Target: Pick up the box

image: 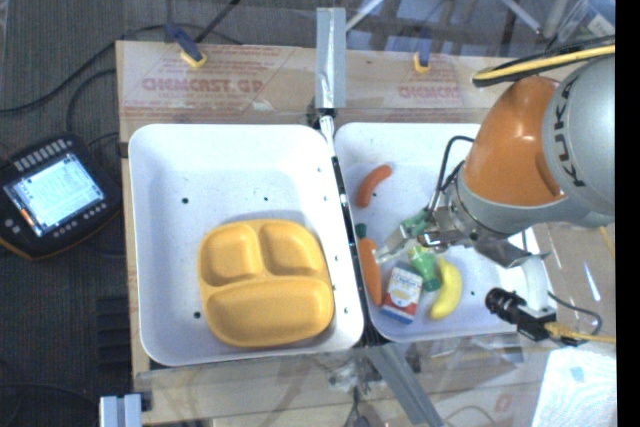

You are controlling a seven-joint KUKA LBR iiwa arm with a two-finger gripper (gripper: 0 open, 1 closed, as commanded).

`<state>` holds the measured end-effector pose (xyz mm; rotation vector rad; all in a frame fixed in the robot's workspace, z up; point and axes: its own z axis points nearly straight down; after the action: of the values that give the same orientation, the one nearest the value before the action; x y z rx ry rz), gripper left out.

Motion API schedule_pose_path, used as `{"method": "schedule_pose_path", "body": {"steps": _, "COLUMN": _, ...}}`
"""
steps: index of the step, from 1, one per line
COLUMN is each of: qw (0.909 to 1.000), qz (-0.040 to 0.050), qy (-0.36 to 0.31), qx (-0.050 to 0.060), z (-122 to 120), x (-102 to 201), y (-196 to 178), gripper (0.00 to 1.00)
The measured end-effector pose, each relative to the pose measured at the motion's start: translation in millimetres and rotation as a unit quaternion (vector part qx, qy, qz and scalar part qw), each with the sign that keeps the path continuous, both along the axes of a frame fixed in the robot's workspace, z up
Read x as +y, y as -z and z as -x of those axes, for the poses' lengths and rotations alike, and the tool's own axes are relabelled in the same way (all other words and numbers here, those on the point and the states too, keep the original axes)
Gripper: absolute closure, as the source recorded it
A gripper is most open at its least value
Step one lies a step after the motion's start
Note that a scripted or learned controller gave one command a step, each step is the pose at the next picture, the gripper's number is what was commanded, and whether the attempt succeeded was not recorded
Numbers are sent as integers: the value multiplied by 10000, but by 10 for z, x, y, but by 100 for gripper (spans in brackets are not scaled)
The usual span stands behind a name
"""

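The box (402, 294) is a small white carton with red and blue print. It lies near the front of the right bin (400, 150). My gripper (418, 235) hangs just above and behind the box, over a green item (426, 265) that lies against the box's far right corner. The grey and orange arm (520, 165) comes in from the right and covers the bin's right part. Nothing shows as lifted off the bin floor.
A yellow banana (447, 291) lies right of the box and an orange carrot (370, 270) left of it by the bin wall. An orange sausage (375, 182) sits farther back. The left bin (180, 165) holds a yellow divided tray (265, 281).
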<state>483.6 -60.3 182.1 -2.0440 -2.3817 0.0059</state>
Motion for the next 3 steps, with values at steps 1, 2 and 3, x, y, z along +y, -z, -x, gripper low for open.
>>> {"method": "schedule_pose_path", "body": {"steps": 1, "qw": 9998, "qz": -11, "qy": -218, "qx": 6, "z": 11, "x": -373, "y": 758, "gripper": 0}}
{"method": "schedule_pose_path", "body": {"steps": 2, "qw": 9934, "qz": -14, "qy": 1148, "qx": -57, "z": -28, "x": -376, "y": 925, "gripper": 0}}
{"method": "schedule_pose_path", "body": {"steps": 3, "qw": 9968, "qz": 13, "qy": 793, "qx": -54, "z": -20, "x": -372, "y": 914, "gripper": 0}}
